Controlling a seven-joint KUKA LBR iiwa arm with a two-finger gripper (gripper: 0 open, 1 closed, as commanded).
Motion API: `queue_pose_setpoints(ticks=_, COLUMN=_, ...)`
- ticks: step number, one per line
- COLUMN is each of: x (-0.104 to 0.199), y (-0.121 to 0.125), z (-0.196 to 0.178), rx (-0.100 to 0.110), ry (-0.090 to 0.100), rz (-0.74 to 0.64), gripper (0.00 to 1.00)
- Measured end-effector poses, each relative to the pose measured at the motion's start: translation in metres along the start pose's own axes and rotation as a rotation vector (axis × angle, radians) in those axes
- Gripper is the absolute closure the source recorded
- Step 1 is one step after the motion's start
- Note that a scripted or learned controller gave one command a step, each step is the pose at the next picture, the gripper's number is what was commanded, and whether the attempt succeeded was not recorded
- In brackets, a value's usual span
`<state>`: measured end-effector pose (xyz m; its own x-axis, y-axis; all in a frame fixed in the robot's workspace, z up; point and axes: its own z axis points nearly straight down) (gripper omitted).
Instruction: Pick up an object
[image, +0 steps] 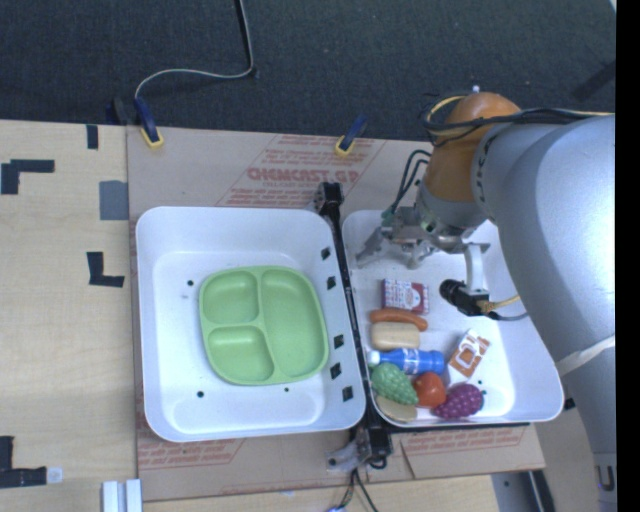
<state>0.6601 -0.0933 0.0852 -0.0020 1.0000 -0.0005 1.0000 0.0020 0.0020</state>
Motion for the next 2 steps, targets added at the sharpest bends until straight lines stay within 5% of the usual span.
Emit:
queue_pose_setpoints(ticks=1, x=0.001, y=0.009, z=0.0, rx=0.001, ry=0.0, rz=0.0, gripper=0.0)
queue_pose_setpoints(ticks=2, x=-0.036, y=-0.048, z=-0.001, rx=-0.001, ry=-0.002, rz=0.002, gripper=0.0)
